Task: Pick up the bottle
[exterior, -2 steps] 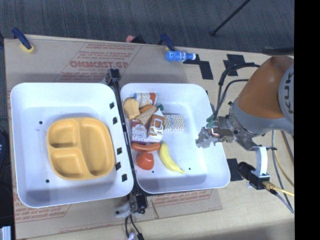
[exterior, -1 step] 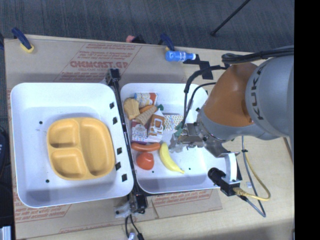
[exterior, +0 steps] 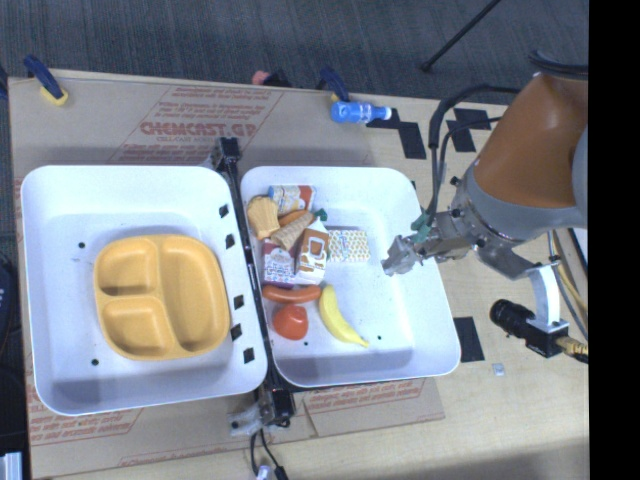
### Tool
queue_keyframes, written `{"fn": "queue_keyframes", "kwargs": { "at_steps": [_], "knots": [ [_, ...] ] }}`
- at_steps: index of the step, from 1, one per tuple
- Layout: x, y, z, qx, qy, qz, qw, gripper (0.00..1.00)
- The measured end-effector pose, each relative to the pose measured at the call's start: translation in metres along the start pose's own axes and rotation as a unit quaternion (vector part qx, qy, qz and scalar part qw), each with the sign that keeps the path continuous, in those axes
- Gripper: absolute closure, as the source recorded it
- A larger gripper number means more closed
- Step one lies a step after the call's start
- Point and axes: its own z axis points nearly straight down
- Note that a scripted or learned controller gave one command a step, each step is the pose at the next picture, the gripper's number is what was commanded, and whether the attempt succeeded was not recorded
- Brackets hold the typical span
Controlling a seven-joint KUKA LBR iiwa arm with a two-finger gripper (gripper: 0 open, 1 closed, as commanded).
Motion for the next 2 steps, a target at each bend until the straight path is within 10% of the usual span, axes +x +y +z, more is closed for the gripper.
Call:
{"fn": "queue_keyframes", "kwargs": {
  "at_steps": [1, 2],
  "knots": [
    [0.068, 0.008, 0.032, 0.002, 0.001, 0.246, 0.9691, 1.00],
    [0.096, 0.012, 0.066, 0.002, 0.001, 0.008, 1.0000, 1.00]
  ]
}}
